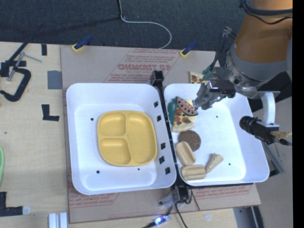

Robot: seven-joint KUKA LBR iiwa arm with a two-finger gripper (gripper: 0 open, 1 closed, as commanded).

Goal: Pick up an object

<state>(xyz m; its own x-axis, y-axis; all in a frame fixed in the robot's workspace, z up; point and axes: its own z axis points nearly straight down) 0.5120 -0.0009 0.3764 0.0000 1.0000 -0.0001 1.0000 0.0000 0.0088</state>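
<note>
Two shallow white plastic bins sit side by side on the wooden tabletop [28, 141]. The left bin [80, 99] holds one smooth yellow plate [127, 137], rounded-square with three compartments. The right bin [237, 137] holds five toy foods along its 9 o'clock side: one watermelon slice [185, 107], one pizza wedge [183, 121] beneath it, one dark round cookie [190, 139], two tan bread rolls [185, 152], and one ridged cone [213, 162]. The claw [205, 100] hovers just at the watermelon's 3 o'clock; whether it is spread or pinching cannot be told.
</note>
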